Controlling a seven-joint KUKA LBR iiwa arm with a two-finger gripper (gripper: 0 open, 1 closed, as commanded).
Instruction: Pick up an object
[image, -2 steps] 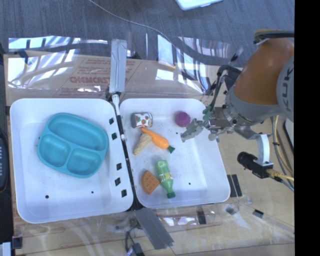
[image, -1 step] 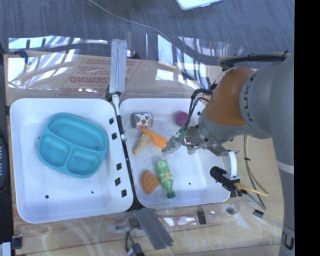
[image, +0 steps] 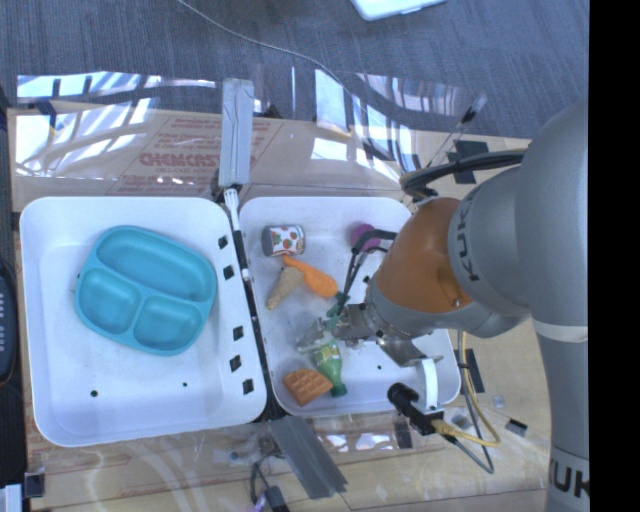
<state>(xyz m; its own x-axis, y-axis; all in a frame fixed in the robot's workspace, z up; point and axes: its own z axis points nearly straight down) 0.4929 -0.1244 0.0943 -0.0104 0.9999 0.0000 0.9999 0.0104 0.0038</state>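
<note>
The gripper (image: 335, 328) hung low over the right bin's (image: 400, 210) near half, just above a green toy (image: 328, 362); whether it was open I cannot tell.

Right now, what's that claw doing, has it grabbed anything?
Claw: low in the right bin, over the green packet; whether it grips anything cannot be told.

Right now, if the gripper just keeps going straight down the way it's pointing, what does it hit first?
Most likely the green object lying just below the gripper in the right bin, next to the orange waffle-like piece. Depth is hard to judge from this slanted view, so it might reach the bin floor instead.
</note>
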